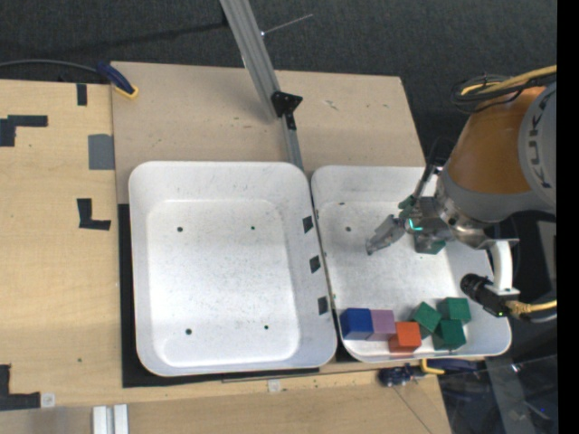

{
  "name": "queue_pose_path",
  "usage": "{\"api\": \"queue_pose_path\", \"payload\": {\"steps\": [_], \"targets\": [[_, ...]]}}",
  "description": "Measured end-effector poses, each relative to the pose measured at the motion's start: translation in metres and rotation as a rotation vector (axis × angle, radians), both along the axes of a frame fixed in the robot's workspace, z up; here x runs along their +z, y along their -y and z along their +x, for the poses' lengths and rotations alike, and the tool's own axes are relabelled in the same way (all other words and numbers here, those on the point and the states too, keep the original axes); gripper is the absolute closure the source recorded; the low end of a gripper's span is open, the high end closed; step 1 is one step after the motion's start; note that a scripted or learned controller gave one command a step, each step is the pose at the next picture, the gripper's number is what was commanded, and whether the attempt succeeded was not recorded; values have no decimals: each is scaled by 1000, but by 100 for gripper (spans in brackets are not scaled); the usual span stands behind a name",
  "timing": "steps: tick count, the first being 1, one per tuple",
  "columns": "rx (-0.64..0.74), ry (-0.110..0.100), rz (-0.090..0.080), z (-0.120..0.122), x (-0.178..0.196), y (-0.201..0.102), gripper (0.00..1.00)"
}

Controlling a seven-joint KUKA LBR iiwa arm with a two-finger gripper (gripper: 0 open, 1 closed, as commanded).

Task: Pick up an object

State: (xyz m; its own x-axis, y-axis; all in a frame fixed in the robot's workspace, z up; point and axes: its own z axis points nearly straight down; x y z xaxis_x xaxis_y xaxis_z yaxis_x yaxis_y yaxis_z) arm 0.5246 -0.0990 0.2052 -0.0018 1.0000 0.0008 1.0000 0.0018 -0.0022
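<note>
Grey jaws (378, 240) above right bin (362, 188), opening unclear

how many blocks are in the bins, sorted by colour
Blue block: 1
Purple block: 1
Orange block: 1
Green blocks: 3
Total: 6, all clustered at the near edge of the right bin.

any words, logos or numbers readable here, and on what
"KU": large dark letters, cut off at the frame edge, on the grey arm beside its orange band.
No print is visible on the blocks, such as the blue block, nor on the right bin or left bin.
</note>
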Motion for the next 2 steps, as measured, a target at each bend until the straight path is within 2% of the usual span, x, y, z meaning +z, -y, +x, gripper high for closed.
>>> {"api": "queue_pose_path", "payload": {"steps": [1, 2], "targets": [[-2, -7, 0, -5, -64, 0, 0], [-1, -1, -1, -6, -115, -1, 0]]}}
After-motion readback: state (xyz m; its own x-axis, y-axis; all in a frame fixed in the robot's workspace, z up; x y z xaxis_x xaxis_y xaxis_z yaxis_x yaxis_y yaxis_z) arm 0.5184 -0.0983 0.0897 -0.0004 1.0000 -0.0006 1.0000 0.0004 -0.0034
